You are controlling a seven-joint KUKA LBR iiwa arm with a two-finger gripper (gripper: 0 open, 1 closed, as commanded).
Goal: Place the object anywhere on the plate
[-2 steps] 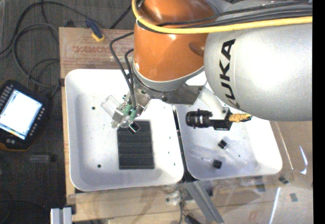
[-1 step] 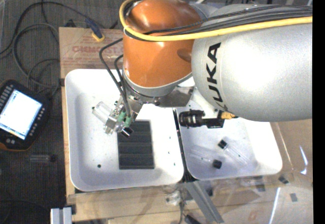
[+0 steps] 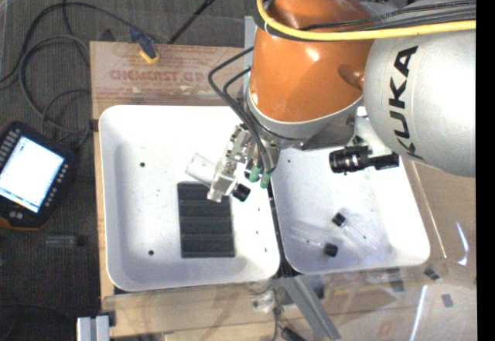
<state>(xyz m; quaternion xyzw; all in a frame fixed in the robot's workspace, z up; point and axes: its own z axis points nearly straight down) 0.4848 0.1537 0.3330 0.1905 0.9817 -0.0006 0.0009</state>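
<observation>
Right, arm [image 3: 371, 61] is in from the right, orange band and grey wrist hanging over the seam between the two bins. The claw [image 3: 224, 177] sits low over the left bin [image 3: 128, 177], angled down-left, just above the top edge of the dark ribbed plate [image 3: 206, 220]. Plate lies flat on the left bin's floor, toward its right half.

A small pale grey block [image 3: 199, 168] pokes out at the claw's tip, touching it, just above the plate's upper left corner. It looks like the object, but I can't tell from this slant whether it is between the fingers or just beside them. Can't tell whether the claw is released or clenched either; the tip is too small and cluttered.

Green and black bits of wiring hang off the wrist right of the claw.

Right bin [image 3: 402, 247] holds a few small pieces: two little black caps [image 3: 331, 250] and clear tube-like parts [image 3: 309, 237], near its front half. A black cylindrical camera [image 3: 360, 158] is mounted on the arm above that bin.

Off the bench on the left, a handheld pendant [image 3: 29, 175] with a lit screen lies on the floor, cables looping around it.
</observation>
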